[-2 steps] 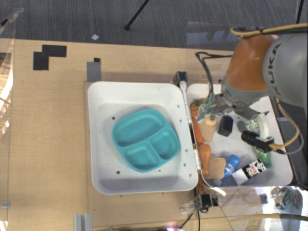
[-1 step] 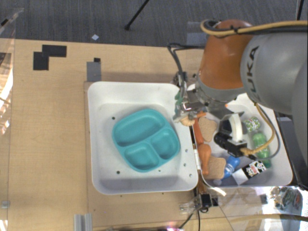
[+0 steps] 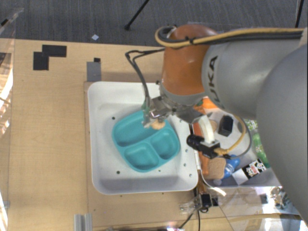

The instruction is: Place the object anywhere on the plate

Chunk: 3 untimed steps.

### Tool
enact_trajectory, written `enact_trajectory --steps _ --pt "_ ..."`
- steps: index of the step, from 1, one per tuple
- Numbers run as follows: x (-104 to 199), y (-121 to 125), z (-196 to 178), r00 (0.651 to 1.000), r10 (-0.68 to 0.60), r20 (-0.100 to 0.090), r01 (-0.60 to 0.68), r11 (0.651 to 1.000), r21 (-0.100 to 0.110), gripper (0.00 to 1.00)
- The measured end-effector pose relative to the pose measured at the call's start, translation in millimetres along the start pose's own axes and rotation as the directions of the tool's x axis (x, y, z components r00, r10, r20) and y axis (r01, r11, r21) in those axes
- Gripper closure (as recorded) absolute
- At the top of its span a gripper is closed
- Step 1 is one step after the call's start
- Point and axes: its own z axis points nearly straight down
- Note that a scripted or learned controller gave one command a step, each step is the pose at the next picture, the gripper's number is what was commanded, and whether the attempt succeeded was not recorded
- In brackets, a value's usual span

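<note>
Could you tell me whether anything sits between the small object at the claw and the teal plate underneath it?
Nothing visible does. The claw is over the upper edge of the teal plate, with a small tan object at its tip right above the plate's large compartment.

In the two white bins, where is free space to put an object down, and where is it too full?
The left bin has bare floor left of the teal plate and along its near wall. The plate's two nearer compartments look bare; the gripper hovers over its far edge. The right bin is crowded with mixed items under the arm.

Grey carpet [image 3: 72, 8] beyond wooden bench [image 3: 43, 143]
</note>
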Motion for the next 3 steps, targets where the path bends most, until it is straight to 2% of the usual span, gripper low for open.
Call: enact_trajectory --steps 1,2,3 --pt "-2.6 -0.2 -0.6 1.0 0.004 0.002 -0.004 1.0 -0.001 0.0" --pt "-2.4 1.9 -12.0 1.0 0.001 0.002 -0.001 1.0 -0.006 1.0" --pt "-2.6 1.7 -11.7 1.0 0.002 0.002 -0.002 1.0 -0.005 0.0"
